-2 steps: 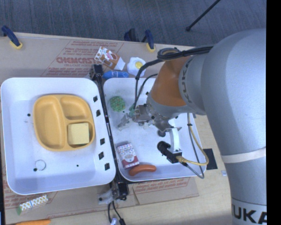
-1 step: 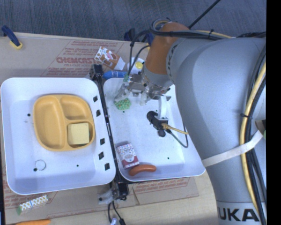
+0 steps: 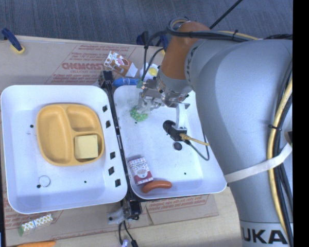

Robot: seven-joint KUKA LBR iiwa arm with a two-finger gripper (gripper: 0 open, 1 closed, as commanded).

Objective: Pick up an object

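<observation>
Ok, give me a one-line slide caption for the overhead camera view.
KUKA arm's gripper poised over a green object in the right bin; yellow tray sits in the left bin.

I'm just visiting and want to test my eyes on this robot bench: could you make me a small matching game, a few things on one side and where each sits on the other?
Things:
1. yellow divided plate
2. hot dog
3. green object
4. pale yellow block

Places:
A. right bin, near its front edge, beside a small red and white carton
B. in a compartment of the plate
C. left bin
D. right bin, just under the pincer

Pairs: 1-C, 2-A, 3-D, 4-B
</observation>
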